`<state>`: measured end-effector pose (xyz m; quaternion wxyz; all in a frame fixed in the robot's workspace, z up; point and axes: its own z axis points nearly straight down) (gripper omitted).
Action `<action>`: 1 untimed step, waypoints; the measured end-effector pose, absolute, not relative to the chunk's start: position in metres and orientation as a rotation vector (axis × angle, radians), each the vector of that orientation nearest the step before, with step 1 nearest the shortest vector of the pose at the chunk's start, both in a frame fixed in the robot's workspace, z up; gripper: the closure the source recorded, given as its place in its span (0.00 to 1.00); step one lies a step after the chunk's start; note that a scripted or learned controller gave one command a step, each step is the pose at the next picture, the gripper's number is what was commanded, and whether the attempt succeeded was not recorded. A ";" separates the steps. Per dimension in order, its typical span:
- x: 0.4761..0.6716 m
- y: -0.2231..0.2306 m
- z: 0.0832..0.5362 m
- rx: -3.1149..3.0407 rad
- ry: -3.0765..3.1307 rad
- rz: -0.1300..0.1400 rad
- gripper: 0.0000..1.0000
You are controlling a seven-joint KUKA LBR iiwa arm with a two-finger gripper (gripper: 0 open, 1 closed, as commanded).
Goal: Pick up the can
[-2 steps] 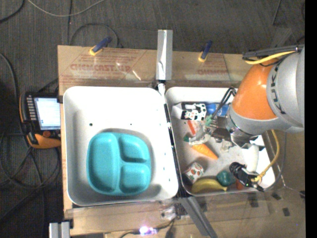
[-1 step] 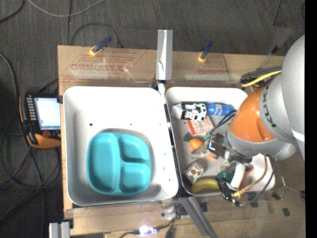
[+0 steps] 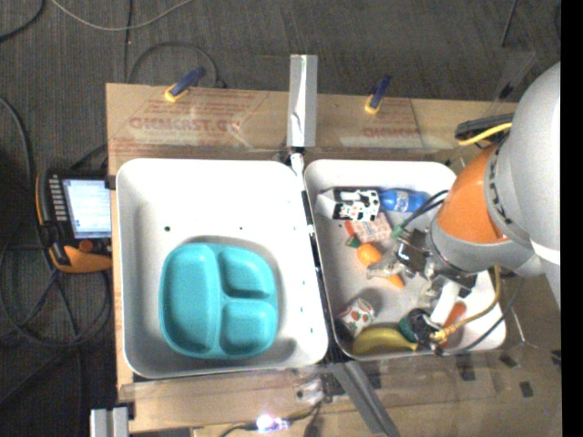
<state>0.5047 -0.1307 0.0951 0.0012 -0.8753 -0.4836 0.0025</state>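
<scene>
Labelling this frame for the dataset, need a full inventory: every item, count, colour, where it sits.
white bins: 2, white, side by side on the bench
divided tray: 1, turquoise, three compartments, in the left bin
banana: 1, yellow, near edge of the right bin
can: 1, white with red and green print, right bin, just above the banana
cow-print carton: 1, black and white, far end of the right bin
blue item: 1, blue, beside the carton; too blurred to name
orange items: a small cluster, orange, middle of the right bin; count unclear
clamps: 2, yellow and blue, far edge of the bench
handheld pendant: 1, orange and black with lit screen, left of the bench
arm: 1, grey with orange band, entering from the right
end effector: 1, dark, over the right bin
</scene>
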 end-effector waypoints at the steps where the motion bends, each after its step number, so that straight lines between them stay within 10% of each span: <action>1: 0.482 -0.151 0.110 -2.765 -1.485 0.009 0.00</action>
